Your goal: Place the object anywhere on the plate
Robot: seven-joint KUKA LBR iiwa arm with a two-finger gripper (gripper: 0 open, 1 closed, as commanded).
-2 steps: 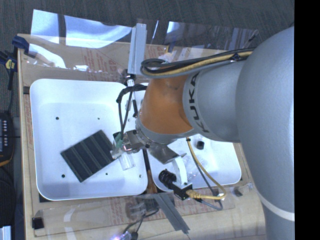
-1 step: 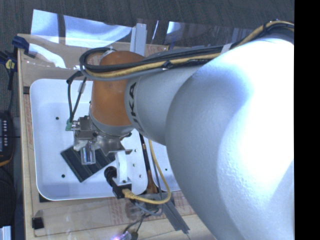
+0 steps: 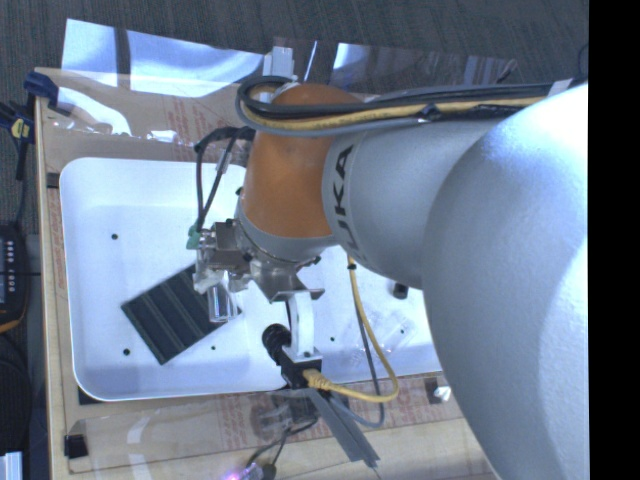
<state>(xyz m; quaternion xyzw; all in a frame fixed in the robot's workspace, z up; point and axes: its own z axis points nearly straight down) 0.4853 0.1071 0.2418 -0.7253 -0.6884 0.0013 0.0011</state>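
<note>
I am hovering my gripper [image 3: 222, 298] over the right end of the dark ribbed plate [image 3: 172, 316], which is lying tilted in the white bin [image 3: 85, 268]; I cannot tell how my gripper is set.

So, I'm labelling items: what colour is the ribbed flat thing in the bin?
Black, with parallel ridges: the ribbed plate, seen in the camera view.
</note>
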